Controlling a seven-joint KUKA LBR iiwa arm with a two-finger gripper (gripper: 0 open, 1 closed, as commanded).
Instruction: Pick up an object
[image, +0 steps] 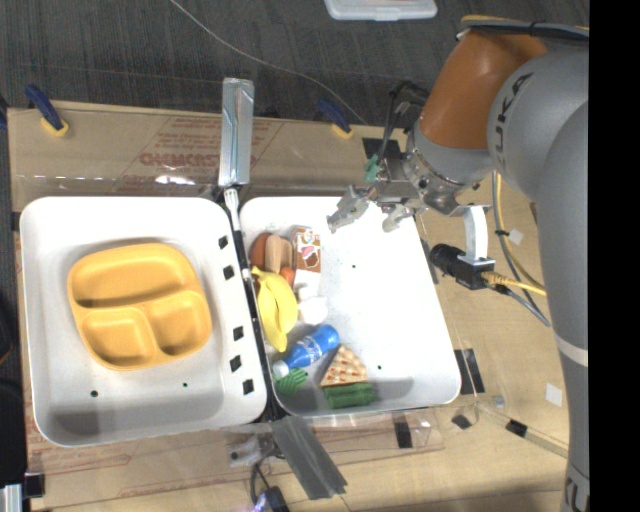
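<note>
Two white bins sit on the bench. Above the right bin (400, 300), at its 12 o'clock edge, the claw (368, 214) hangs wide and empty. Next, it must descend toward 7 o'clock, where the banana (275, 303) lies.

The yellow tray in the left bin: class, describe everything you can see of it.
The yellow tray is a rounded, plastic-looking plate with three compartments: one long section along its far side and two smaller ones nearer the camera, split by raised ridges. It lies flat, right way up, turned slightly askew on the floor of the left bin, left of centre. Nothing rests in its compartments, and it touches only the bin floor.
</note>
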